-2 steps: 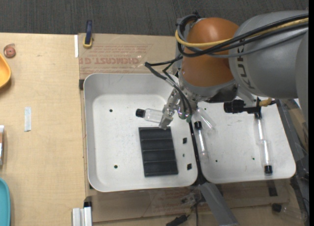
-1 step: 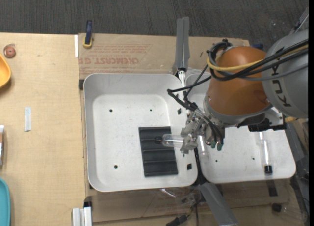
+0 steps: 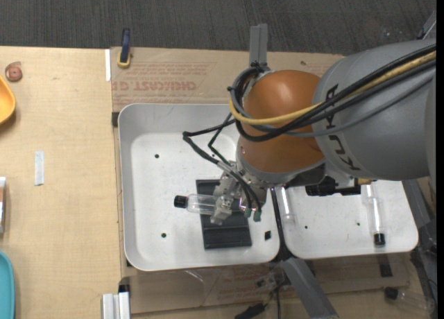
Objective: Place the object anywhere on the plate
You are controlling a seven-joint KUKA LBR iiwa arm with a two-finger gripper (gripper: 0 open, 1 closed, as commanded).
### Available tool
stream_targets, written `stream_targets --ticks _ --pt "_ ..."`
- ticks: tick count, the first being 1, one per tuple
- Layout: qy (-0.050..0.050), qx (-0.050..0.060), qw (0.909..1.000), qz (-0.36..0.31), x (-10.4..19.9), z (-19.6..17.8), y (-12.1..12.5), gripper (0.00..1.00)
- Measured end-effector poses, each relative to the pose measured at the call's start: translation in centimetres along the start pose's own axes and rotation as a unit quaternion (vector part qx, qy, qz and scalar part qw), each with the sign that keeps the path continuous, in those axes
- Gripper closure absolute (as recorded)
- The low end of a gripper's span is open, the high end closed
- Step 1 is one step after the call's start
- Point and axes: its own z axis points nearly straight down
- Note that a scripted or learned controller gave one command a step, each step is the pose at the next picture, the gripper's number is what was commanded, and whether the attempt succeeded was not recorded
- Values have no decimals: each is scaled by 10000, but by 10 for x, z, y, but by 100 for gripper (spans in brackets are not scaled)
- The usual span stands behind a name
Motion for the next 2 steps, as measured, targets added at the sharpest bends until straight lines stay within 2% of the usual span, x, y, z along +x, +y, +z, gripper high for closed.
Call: stream_targets --ticks 1,2 --pt "-7 -1 9961 882 -2 -26 -4 100" --pt "6 11 9965 834 1 25 44 100"
